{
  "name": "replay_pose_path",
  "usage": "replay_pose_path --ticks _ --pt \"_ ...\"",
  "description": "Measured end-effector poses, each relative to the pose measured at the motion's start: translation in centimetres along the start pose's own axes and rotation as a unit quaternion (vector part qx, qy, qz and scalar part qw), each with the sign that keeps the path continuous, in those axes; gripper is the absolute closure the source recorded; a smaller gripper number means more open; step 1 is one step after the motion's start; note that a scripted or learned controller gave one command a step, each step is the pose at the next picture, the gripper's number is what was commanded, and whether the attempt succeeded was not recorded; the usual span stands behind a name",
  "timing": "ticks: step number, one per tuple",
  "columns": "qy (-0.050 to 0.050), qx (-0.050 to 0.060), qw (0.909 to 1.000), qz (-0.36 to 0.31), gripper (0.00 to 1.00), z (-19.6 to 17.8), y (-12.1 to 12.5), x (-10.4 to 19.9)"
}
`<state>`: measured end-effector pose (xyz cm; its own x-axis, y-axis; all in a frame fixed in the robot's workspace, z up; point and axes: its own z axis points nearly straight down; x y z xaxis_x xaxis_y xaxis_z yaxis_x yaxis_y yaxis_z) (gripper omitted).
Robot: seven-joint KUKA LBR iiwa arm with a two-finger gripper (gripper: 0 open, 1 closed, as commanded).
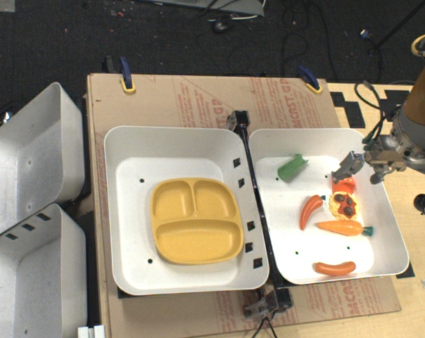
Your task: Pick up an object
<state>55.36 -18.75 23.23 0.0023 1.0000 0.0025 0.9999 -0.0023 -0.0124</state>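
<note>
The right bin (pixel 381 259) holds several toy foods. A green pepper (pixel 292 167) lies at its far left, with a red chili (pixel 311 210) nearer the middle. A red and yellow piece with dark spots (pixel 345 198) sits by an orange carrot (pixel 343 227), and a red sausage (pixel 334 267) lies near the front. My gripper (pixel 362 171) hangs over the bin's far right, just above the red and yellow piece. It is open, with nothing between its fingers (pixel 347 166).
The left bin (pixel 128 189) carries a yellow divided plate (pixel 196 220). A black divider (pixel 251 189) runs between the two bins. Two more white bins (pixel 29 160) stand off the bench at the left. Cables lie on the dark floor behind.
</note>
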Motion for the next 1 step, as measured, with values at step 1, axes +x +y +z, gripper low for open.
replay_pose_path --ticks 1 --pt "-0.002 -0.006 1.0 -0.002 0.0 -0.66 0.26 0.03"
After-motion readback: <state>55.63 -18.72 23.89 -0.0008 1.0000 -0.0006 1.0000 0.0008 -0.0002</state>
